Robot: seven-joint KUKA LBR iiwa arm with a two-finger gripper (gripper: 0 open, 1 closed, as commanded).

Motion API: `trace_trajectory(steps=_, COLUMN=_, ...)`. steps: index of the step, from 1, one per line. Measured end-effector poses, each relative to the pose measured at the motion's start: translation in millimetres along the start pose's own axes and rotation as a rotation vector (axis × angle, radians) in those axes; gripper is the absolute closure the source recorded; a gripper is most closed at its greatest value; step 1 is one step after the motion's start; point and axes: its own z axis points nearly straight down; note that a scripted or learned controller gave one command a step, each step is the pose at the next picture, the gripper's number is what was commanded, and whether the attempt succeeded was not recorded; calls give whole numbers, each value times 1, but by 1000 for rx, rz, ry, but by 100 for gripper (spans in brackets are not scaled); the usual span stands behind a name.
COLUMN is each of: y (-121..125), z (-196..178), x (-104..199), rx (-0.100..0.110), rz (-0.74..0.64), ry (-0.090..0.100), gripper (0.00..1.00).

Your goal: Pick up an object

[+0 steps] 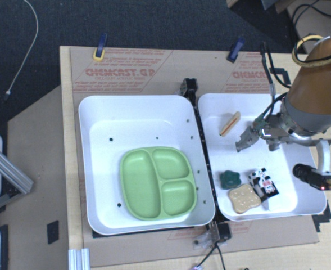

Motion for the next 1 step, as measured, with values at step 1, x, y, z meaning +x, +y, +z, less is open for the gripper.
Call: trace_trajectory(steps=1, y=-5, z=64, x=-1, rx=6, rz=1, ry=1, gripper=0)
